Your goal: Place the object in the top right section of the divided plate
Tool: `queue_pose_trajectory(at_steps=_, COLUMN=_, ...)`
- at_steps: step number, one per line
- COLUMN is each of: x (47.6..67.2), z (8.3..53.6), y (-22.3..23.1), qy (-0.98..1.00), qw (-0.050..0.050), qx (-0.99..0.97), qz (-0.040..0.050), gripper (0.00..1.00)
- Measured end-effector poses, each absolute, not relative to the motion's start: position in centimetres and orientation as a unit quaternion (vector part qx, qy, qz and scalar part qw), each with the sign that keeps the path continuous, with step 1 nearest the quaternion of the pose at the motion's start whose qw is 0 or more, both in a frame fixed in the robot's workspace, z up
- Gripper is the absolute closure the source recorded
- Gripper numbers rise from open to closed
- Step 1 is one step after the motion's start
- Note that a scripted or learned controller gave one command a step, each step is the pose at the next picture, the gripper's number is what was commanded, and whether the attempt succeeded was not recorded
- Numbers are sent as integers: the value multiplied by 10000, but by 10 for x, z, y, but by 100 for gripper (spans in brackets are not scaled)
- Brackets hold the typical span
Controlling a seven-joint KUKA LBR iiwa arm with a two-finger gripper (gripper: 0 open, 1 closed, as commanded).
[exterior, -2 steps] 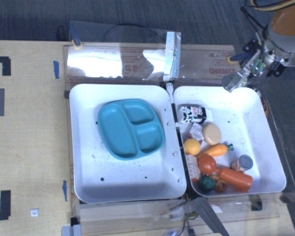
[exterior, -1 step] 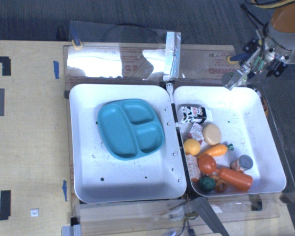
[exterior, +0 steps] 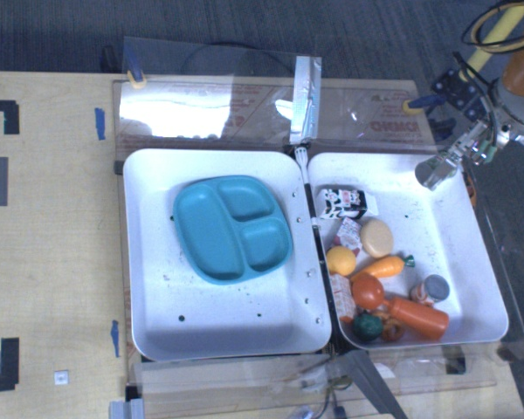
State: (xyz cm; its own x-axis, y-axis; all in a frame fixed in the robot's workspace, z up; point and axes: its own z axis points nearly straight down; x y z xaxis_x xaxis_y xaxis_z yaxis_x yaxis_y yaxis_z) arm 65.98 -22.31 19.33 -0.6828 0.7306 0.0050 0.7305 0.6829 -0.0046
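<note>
The gripper (exterior: pixel 437 171), fingers too indistinct to tell, hangs over the right bin's (exterior: pixel 472 234) far rim, carrying nothing visible, so every candidate object sits heaped there while the blue divided plate (exterior: pixel 233 228) waits in the left bin (exterior: pixel 148 260).

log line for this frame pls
phase: pre-grasp | gripper: above right bin far corner, nothing seen held | blue divided plate: left bin, no items | toy food pile: right bin
</note>
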Motion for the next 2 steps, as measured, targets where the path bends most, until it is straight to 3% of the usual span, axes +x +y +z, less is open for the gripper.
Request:
queue_pose_trajectory(at_steps=1, x=663, z=205, y=-221, qy=-9178, qw=-12, qx=-3971, qz=-1, gripper=100)
queue_pose_trajectory(at_steps=2, x=663, z=204, y=-221, qy=-9178, qw=-8, qx=-3971, qz=1, gripper=0)
